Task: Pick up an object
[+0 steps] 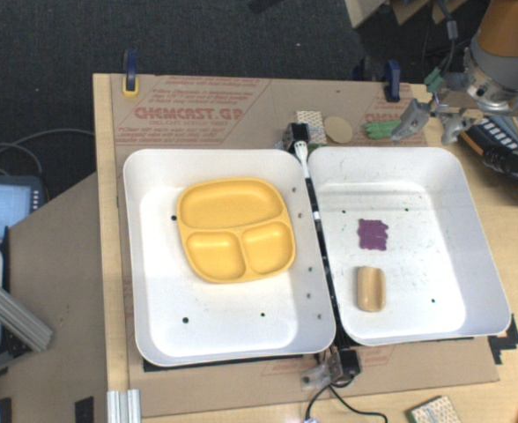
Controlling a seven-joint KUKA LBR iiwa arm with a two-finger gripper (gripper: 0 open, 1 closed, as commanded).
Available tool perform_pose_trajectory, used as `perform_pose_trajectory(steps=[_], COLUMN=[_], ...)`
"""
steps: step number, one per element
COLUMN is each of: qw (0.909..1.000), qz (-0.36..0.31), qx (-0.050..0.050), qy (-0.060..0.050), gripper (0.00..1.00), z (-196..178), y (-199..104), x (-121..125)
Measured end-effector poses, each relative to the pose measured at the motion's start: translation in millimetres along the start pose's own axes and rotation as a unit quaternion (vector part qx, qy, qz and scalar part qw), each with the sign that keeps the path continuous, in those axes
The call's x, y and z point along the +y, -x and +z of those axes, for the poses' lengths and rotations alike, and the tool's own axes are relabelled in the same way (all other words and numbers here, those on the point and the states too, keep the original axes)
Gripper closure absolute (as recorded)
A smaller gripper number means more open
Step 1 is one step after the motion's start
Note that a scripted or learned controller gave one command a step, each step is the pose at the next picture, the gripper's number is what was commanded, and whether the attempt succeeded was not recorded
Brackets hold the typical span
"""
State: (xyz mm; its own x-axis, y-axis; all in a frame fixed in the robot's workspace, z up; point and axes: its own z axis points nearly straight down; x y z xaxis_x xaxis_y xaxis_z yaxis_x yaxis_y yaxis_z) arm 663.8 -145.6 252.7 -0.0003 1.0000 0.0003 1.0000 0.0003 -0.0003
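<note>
Two white bins side by side on the bench: left bin [144, 236], right bin [470, 236], touching along the middle seam. Left bin holds a yellow divided plate [235, 229], three compartments, one long one at the far side and two smaller at the near side, lying flat and slightly rotated, toward the far half of the bin. Right bin holds two things: a flat purple piece [373, 233] about mid-bin, and a tan rounded block [370, 288] just nearer the camera, close to the purple piece but not touching it. Dark specks scattered over the right bin floor.

Arm sits at the top right, outside the bins. Gripper [426, 120] hangs over the bench beyond the far rim of the right bin, well apart from both objects. Fingers look spread with nothing between them, though the view of them is small and cluttered. Just left of the gripper on the bench: a green item [380, 130], a tan round disc [337, 129]. Blue clamps at the far board edge [131, 70]
</note>
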Motion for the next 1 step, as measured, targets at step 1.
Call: perform_pose_trajectory(steps=[1], qw=[1.0], qz=[0.001], qx=[0.001], qy=[-0.002], gripper=[0.0], z=[173.7], y=[8.8], x=[-11.0])
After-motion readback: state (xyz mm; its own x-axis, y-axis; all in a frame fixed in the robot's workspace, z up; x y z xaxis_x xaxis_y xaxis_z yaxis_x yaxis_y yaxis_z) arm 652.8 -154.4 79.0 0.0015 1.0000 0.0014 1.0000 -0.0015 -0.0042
